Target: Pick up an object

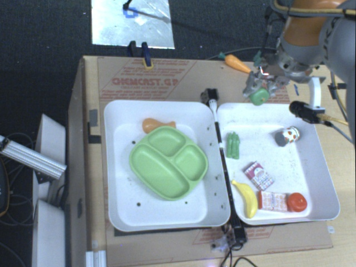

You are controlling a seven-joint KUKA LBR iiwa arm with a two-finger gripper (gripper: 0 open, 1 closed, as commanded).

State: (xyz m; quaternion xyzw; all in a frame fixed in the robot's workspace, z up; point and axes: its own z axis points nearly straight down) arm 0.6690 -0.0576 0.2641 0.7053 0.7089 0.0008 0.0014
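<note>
My gripper [258, 92] hangs over the back left rim of the right bin [322, 166]. A small green round object [259, 98] sits between its fingers, lifted off the bin floor. Lower in the right bin lie a green pepper-like piece [233, 145], a banana [246, 198], a pink and white packet [259, 176], a red and white box [273, 201] with a red round item [297, 202] beside it, and a grey, white and orange toy [286, 135]. The left bin [119, 166] holds a green divided plate [168, 162] with an orange piece [151, 125] behind it.
A carrot [238, 63] lies on the cardboard behind the right bin, close to the gripper. A black fixture [210, 97] stands at the back of the divider between the bins. A black part with cable [305, 111] overhangs the right bin's back right corner.
</note>
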